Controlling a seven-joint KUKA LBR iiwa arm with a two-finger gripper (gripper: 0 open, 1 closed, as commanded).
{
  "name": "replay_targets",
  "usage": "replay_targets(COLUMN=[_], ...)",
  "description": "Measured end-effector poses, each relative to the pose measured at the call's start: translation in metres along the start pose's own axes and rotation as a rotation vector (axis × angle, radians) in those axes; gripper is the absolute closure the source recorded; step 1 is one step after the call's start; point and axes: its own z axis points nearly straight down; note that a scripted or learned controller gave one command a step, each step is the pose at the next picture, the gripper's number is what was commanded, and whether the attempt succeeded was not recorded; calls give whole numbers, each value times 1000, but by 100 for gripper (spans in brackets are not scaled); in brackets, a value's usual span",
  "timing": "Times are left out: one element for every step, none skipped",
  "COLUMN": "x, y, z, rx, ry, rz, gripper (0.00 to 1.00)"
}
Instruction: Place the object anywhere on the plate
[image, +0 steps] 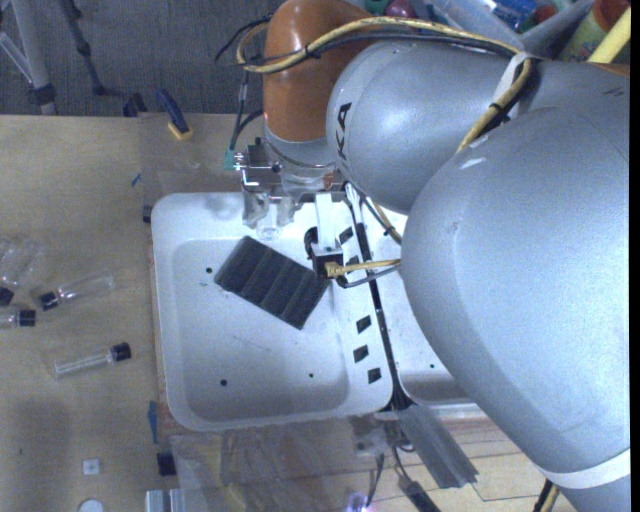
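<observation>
1. Camera view, from above the bench: the grey arm (500, 220) comes in from the right and covers much of the right-hand side, its orange band (300, 70) sitting above the wrist.
2. The gripper (268, 212) hangs over the far edge of the left white bin (200, 400), just above the upper corner of a dark ribbed object (272, 282).
3. Jaw state: the pale fingers point down at the bin's rear wall, but whether they are apart or together I cannot tell from here. Nothing is visibly held between them.
4. The dark ribbed object is a flat, slatted rectangle lying tilted on the bin floor, in the far half of the bin, near the divider between the two bins. Its upper edge lies just below the gripper; contact cannot be confirmed.
5. A yellow cable (370, 265) and black cables run down from the wrist along the divider.
6. On the wooden benchtop (70, 180) to the left of the bin lie several clear vials (92, 358) with dark caps, well apart from the bin's contents.
7. A blue-and-yellow item (175, 118) lies on the bench beyond the bin's far corner.
</observation>
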Motion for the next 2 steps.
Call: replay_targets(x=[-7,19], y=[0,2], z=[-49,65], rx=[-4,0], ry=[2,3], rz=[658,949], gripper=[100,100])
